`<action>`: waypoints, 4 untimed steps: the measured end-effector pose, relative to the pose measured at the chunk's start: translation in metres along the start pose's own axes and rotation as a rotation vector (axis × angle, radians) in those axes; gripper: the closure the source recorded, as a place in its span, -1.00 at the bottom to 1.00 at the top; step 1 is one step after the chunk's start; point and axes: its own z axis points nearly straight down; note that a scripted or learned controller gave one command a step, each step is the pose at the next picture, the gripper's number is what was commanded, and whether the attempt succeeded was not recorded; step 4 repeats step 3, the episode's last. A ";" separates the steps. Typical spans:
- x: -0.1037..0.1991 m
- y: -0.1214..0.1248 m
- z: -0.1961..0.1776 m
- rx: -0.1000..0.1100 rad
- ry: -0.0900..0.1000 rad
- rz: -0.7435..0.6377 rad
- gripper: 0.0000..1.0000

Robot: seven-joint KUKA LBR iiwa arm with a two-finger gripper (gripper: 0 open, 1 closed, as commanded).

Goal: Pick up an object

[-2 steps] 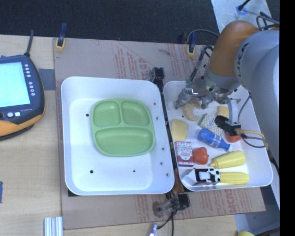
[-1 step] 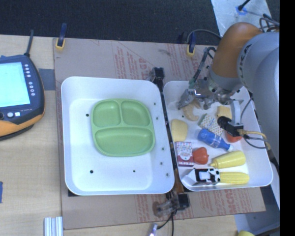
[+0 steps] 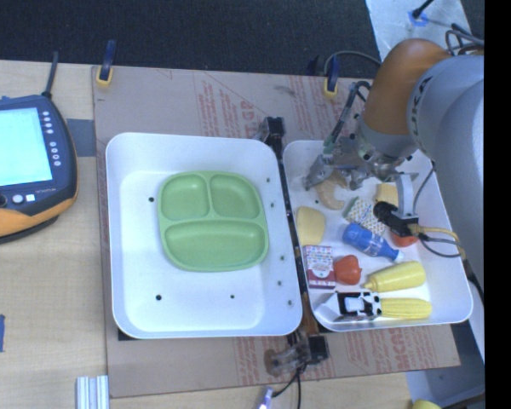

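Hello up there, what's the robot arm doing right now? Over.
Claw low at the back of the right bin, over a beige piece. Nothing seen gripped. Toys crowd the bin; green plate sits in the left bin.

Even, soft overhead light, faint shadows inside the left bin (image 3: 119, 228) (slightly grainy, low-resolution picture throughout).

A green divided plate (image 3: 213, 221) sits in the middle of the left white bin (image 3: 128, 296). Well to the left of that bin, a handheld control pendant (image 3: 21, 164) with a lit screen lies on the wooden bench (image 3: 43, 313).
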 end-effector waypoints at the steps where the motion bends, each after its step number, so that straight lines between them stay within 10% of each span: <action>1: 0.004 0.000 0.000 0.001 0.000 0.000 -1.00; 2: 0.003 0.000 -0.012 0.004 0.001 -0.001 1.00; 3: 0.053 -0.045 -0.101 -0.003 0.002 0.000 1.00; 4: 0.053 -0.045 -0.101 -0.003 0.002 0.000 1.00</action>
